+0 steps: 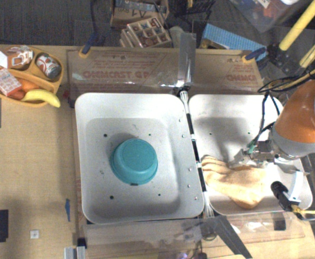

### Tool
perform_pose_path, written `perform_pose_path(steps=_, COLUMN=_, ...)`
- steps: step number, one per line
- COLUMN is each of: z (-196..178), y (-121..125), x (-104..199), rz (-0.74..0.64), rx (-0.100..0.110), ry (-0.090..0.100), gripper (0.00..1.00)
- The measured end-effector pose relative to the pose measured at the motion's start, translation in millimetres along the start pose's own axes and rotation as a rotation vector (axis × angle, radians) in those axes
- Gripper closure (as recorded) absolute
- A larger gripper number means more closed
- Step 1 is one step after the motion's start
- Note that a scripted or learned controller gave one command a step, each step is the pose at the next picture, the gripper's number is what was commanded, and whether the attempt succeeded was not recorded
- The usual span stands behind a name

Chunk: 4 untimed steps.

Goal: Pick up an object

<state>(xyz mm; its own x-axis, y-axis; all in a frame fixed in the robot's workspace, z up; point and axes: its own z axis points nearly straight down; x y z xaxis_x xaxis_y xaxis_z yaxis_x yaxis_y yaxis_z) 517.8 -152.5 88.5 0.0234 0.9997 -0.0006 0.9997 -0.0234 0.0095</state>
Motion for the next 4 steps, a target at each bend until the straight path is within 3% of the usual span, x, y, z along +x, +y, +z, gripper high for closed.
perform_pose_path(steps=1, z=-0.6, y=-23.2, x=37.8, rz=-0.123, rx=0.0, ry=0.0, gripper=0.0)
perform_pose_path(steps=2, z=-11.3, y=-21.9, x=36.9, rz=-0.121, rx=-0.006, ry=-0.001, gripper=1.0)
perform_pose_path(steps=3, z=-161.9, y=28.9, x=58.5, rz=-0.162, rx=0.007, ry=0.0, gripper=1.0)
perform_pose_path(steps=4, z=-107.9, y=75.4, x=55.2, rz=-0.086, rx=0.006, ry=-0.002, gripper=1.0)
